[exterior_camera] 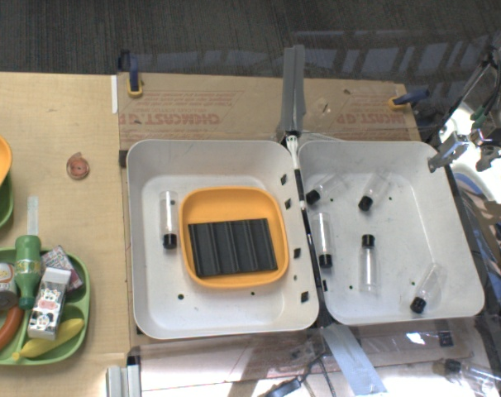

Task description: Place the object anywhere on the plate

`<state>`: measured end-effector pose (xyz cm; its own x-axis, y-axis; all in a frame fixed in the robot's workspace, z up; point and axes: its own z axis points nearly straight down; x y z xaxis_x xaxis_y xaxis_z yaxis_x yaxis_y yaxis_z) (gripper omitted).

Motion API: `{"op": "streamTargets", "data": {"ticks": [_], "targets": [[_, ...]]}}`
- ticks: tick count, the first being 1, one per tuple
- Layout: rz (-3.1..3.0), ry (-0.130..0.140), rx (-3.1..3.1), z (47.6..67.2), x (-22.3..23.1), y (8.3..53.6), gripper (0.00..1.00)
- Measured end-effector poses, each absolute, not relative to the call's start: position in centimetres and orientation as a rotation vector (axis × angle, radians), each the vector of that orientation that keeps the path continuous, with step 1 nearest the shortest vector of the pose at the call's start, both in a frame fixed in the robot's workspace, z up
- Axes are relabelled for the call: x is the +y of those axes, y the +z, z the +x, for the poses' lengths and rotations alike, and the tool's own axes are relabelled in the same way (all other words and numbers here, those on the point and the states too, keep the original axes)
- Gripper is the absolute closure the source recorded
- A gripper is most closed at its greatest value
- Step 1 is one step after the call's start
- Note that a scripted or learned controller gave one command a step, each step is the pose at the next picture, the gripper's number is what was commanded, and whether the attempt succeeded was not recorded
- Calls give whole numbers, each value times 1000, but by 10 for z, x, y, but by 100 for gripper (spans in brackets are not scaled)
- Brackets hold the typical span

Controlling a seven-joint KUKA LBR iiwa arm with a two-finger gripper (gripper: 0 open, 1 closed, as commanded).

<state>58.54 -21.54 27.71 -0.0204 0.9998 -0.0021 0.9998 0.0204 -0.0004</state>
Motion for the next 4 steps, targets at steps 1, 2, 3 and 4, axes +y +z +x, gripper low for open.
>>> {"op": "streamTargets", "data": {"ticks": [1,2,3,4], "targets": [[2117,-3,2320,588,-222,401,0],[1974,-4,2446,567,-222,385,0],[1737,-3,2618,557,-223,364,0],[1536,-1,2740,535,-222,331,0]]}}
